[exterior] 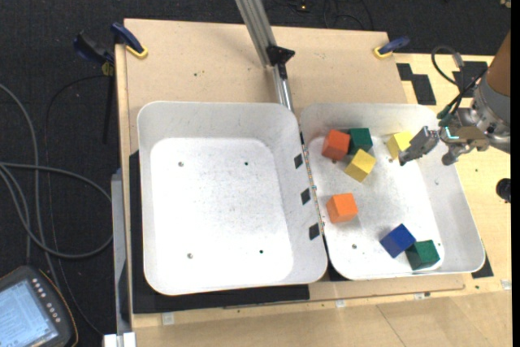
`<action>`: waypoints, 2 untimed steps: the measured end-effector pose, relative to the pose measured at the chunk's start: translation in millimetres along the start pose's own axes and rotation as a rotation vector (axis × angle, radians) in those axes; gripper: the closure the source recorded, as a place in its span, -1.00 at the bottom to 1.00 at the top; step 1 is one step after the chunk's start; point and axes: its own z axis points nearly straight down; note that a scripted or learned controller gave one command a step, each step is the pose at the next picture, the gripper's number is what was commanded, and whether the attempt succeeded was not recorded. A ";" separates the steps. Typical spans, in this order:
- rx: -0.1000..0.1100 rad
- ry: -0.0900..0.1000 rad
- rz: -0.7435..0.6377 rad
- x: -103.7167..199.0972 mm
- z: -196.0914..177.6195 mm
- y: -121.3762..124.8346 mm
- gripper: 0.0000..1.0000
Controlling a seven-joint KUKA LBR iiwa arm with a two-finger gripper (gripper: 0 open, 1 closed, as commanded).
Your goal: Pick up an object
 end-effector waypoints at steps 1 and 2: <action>-0.004 -0.001 0.001 -0.1 -2.3 0.7 -1.00; 0.000 0.000 0.002 -7.1 48.2 7.1 -1.00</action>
